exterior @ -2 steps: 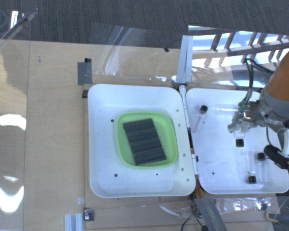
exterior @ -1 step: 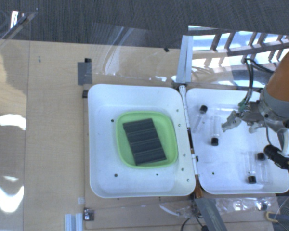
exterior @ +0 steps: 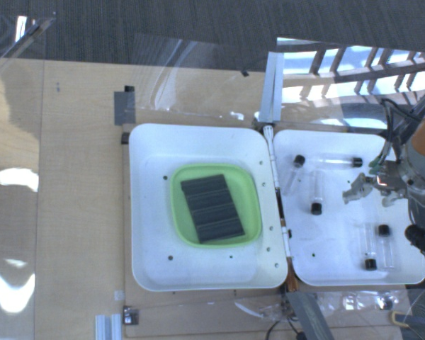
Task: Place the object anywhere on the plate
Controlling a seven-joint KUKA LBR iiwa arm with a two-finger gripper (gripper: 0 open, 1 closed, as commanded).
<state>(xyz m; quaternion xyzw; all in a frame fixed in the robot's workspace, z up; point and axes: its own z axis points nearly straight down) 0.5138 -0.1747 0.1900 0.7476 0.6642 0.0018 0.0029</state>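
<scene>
Dark ridged block lies on the green plate; the claw hovers over the right bin.

In the left bin (exterior: 149, 261) a green plate (exterior: 249, 204) carries a dark grey ridged block (exterior: 212, 208), lying flat and slightly askew. The claw (exterior: 365, 188) hangs above the right bin (exterior: 333, 264) with its metal fingers spread and nothing between them. Clear vials with black caps lie scattered there: one (exterior: 316, 193) just left of the claw, others near the bin's far and near edges.

We see a robotics lab: a wooden table (exterior: 71, 190) with two white bins (exterior: 149, 261), clear shielding panels (exterior: 198, 76), and grey carpet (exterior: 163, 13).
</scene>
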